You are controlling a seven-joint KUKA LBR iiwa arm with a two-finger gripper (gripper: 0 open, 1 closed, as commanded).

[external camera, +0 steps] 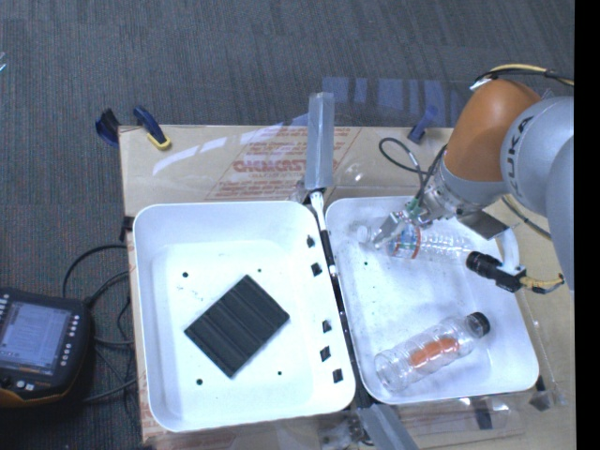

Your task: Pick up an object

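Note:
My gripper (396, 231) is low over the far part of the right bin (525, 368), reaching in from the right. A clear, crumpled plastic bottle (441, 245) with a small coloured label lies on its side directly at the gripper, its near end hidden under it. I cannot see whether the gripper is touching the bottle. A second clear bottle (431, 352), with a black cap and orange pieces inside, lies on its side near that bin's front edge. A black ribbed square pad (237, 324) lies flat in the middle of the left bin (150, 251).
A divider with black clips (325, 298) runs between the two bins. Cardboard (234, 157) covers the bench behind them, with blue and yellow clamps (141, 127) at its far left corner. A handheld control pendant (37, 340) sits on the floor to the left.

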